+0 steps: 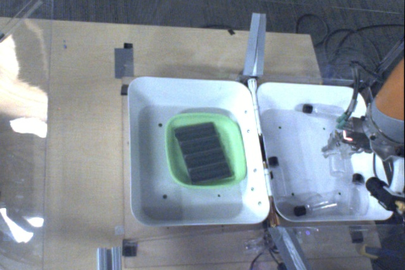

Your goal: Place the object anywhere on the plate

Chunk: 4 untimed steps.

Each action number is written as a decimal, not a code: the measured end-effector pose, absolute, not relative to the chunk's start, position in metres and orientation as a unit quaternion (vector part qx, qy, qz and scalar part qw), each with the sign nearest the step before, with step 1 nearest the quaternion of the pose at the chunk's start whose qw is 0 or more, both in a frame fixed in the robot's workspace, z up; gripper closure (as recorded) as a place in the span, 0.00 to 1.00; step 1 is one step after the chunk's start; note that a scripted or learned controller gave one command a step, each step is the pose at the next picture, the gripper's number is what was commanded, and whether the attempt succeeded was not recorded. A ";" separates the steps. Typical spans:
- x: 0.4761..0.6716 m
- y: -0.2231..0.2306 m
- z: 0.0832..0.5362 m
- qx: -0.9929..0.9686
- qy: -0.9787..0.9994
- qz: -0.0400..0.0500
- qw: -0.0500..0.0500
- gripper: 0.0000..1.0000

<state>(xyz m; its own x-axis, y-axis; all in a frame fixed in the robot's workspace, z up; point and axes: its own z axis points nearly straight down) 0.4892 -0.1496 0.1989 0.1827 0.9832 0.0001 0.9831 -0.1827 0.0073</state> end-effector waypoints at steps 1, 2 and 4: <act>0.489 -0.150 0.199 0.769 0.639 0.002 0.003 0.00; 0.489 -0.197 0.302 0.733 0.680 0.002 0.005 0.00; 0.540 -0.195 0.437 0.780 0.626 0.003 0.006 0.00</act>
